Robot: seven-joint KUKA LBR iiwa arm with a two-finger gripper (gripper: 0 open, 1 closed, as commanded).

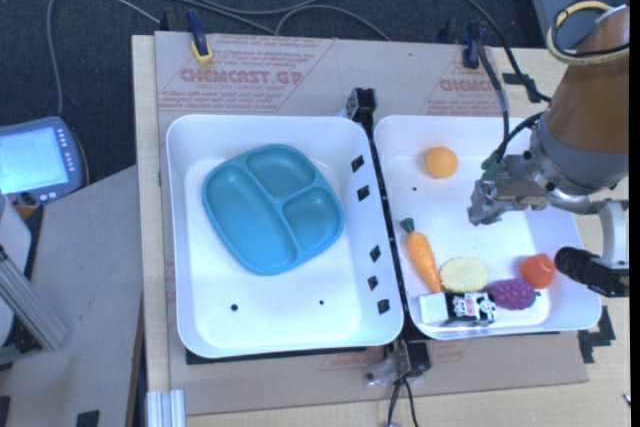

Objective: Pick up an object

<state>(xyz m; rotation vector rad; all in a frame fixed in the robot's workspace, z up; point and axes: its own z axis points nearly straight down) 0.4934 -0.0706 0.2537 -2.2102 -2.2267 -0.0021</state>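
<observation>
A grey KUKA arm with an orange band reaches in from the right over a bench of printed board that carries two shallow white bins side by side. The left bin holds a blue divided plate; the right bin holds the pickable items: an orange ball near the far side and, along the near edge, a toy carrot, a pale yellow piece, a bunch of purple grapes, a small red fruit and a black-and-white patterned block. The gripper hangs above bare bin floor between the ball and the near cluster, nothing between its fingers; whether they are spread or closed cannot be told from this angle. Judged from the layout, the ball stands well apart from everything else and would be the cleanest target, calling for a centred, straight descent so it cannot roll aside; the crowded near row risks a pinch on two things at once. The board's red lettering reads roughly "CHEMCAST GP", repeated in rows; the smaller print is illegible.
</observation>
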